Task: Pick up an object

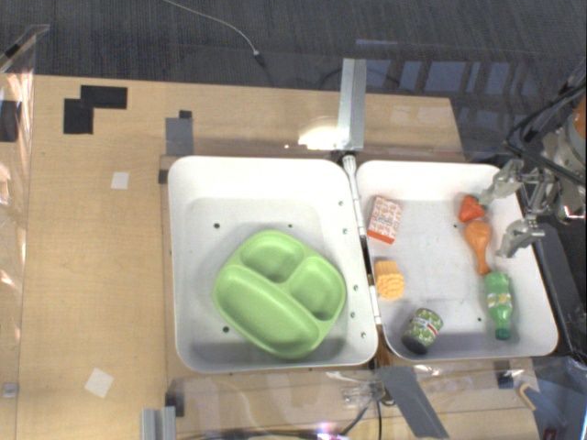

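The right bin (431,333) holds several small objects. A red and white box (385,219) lies near its left wall, with a yellow waffle-like piece (390,280) below it. A round green can (423,328) rests near the front. A green bottle (498,304) lies along the right side. Above it lies an orange drumstick (479,244) and a red-orange piece (470,209). My gripper (510,212) hangs over the bin's right edge, open, with one finger (500,185) up and one finger (516,237) down, nothing between them. The drumstick lies just to its left.
The left bin (193,246) contains a green divided plate (280,291). A metal post (351,108) stands behind the wall between the bins. The wooden bench (83,273) extends to the left. Cables and the arm's body crowd the right edge.
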Controlling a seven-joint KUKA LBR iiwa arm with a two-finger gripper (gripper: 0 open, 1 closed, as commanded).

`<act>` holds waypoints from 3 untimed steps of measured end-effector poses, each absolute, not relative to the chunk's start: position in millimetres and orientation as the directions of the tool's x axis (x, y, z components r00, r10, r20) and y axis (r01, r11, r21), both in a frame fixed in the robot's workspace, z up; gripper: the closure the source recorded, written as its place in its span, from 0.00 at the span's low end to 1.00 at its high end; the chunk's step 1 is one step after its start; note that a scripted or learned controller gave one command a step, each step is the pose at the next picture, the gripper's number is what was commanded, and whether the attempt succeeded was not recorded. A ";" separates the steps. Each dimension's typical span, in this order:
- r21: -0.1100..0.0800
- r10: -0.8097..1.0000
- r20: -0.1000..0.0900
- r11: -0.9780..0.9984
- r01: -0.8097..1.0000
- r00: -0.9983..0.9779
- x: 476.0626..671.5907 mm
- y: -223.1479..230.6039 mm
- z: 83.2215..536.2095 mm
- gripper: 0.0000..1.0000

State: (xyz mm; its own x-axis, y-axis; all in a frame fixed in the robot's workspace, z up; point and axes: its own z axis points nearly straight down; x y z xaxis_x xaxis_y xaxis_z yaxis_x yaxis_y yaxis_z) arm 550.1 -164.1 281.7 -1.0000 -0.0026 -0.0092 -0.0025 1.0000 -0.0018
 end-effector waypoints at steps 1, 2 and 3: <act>0.001 0.107 -0.012 0.994 0.107 -0.994 563.8 -108.1 94.3 0.00; 0.000 0.101 -0.018 0.995 0.101 -0.995 565.7 -107.0 105.7 1.00; 0.006 0.486 -0.010 0.874 0.486 -0.874 588.8 -55.3 188.9 1.00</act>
State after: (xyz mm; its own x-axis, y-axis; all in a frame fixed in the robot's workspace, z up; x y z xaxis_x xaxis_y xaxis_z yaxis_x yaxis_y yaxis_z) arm 588.8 -55.3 188.9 -0.8738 0.4863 -0.0099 0.4862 0.8738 0.0064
